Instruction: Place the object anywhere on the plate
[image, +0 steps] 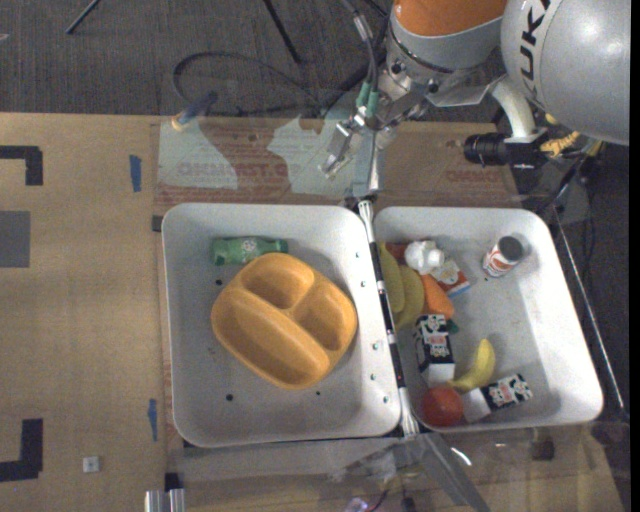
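Observation:
A yellow plate (285, 318) with three compartments lies in the middle of the left bin (190, 400). A green packet (248, 249) lies flat just behind the plate, touching or nearly touching its far edge. The gripper (342, 150) hangs high over the bench behind the two bins, near the seam between them, below the orange wrist band. It looks blurred, and I see nothing in it. Several objects lie in the right bin (560, 330).
The right bin holds a banana (400, 285), a white crumpled item (423, 255), an orange piece (437, 297), a small can (503, 256), two cow-print cartons (433, 345) (505, 392), a second banana (475, 367) and a red fruit (442, 407).

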